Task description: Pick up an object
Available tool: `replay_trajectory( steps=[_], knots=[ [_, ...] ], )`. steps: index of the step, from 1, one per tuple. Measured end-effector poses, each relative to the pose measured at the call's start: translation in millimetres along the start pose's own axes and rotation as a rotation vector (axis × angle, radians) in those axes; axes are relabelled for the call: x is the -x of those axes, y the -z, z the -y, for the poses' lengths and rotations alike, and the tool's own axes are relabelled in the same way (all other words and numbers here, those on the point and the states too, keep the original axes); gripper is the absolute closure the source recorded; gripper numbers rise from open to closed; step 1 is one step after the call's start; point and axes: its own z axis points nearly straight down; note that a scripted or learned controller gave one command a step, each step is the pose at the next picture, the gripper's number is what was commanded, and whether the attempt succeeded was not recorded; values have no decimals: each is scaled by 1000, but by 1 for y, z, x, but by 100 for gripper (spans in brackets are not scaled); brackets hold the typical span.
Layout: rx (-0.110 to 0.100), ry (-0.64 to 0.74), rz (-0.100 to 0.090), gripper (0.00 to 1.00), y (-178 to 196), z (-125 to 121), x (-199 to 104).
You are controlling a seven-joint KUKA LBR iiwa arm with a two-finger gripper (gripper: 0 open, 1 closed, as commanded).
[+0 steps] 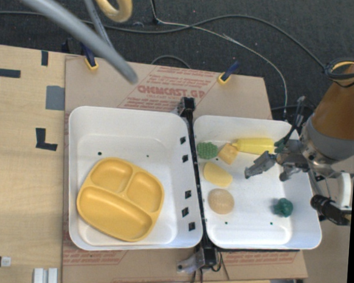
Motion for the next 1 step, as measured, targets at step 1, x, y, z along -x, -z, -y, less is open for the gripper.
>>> replay_trajectory(
  steps=[1],
  knots=[
    [12,4,2,0,6,-2,0]
  ],
)
